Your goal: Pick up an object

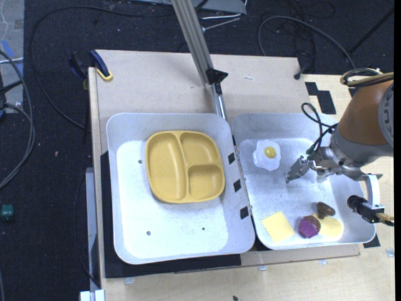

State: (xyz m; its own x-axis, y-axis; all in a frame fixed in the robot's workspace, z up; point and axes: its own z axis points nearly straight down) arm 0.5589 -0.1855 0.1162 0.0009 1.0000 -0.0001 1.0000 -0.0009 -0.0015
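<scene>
The gripper point(299, 170) hung low over the right bin point(276, 196), reaching in from the right, with the orange-banded arm point(369, 121) behind it. Its fingers point(293, 175) pointed left and downward and appeared parted a little, though the view was too small to be sure how far; nothing showed between them.

The nearest candidate was the fried egg toy point(267, 155), lying flat on the bin floor just left of the gripper and a little farther back, apart from it. It looked like thin, light plastic, stiff and smooth, with a raised yolk in the middle. That flatness would make it awkward: the fingers would likely have to close across the yolk bump or catch an edge of the white, and a smooth rim could slip out.

Along the near side of the same bin lay a yellow square piece point(278, 226), a purple object point(308, 226), a small brown object point(324, 210) and a pale yellow round piece point(332, 229), the last three touching or nearly so. The purple one seemed the chunkiest and probably the easiest to pinch across its width, though its close neighbours could get in the way.

The left bin point(125, 205) held a yellow divided plate point(185, 166), well apart from the gripper. Its broad, rigid form would probably only allow a hold on the rim.
</scene>
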